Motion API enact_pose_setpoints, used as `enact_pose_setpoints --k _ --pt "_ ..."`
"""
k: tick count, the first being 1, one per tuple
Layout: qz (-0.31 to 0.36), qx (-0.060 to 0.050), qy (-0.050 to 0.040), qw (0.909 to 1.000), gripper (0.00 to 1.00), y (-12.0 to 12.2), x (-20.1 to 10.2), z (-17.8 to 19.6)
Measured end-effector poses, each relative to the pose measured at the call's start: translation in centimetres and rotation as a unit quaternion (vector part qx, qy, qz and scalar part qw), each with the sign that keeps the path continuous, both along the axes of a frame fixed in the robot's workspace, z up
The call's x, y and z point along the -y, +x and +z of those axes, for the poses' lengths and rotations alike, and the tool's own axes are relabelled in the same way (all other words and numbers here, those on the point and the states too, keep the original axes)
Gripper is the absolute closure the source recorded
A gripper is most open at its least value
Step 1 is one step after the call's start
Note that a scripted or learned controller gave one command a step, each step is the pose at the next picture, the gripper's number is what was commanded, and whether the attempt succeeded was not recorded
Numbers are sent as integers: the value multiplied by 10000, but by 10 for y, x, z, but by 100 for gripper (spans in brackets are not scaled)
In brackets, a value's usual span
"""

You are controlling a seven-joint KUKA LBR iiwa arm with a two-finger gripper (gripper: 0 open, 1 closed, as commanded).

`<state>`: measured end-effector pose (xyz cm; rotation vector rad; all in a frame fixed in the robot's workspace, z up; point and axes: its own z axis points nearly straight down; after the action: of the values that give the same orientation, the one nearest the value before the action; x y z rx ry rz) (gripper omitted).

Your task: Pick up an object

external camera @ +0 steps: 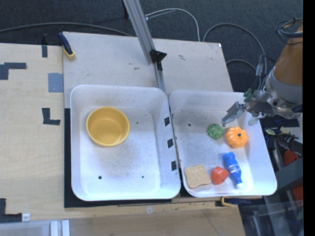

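Note:
The right bin (194, 107) holds a green lumpy piece (214, 131), an orange pumpkin-shaped toy (236, 137), a blue bottle (232, 168), a small red piece (219, 175) and a slice of toast (197, 176). My gripper (242, 117) hovers over the bin's right side, just above the orange toy and right of the green piece. Its two fingers stand apart, open, with nothing between them.
A yellow bowl (108, 126) sits in the left bin (142, 171), toward its upper left. A grey metal post (142, 26) slants in from the top and ends at the gap between the bins. Cables lie on the dark floor behind the bench.

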<state>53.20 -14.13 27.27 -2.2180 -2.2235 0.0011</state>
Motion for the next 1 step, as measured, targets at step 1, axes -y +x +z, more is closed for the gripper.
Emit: enact_pose_setpoints --k 1 --pt "-2 -1 1 10000 0 0 0 0"
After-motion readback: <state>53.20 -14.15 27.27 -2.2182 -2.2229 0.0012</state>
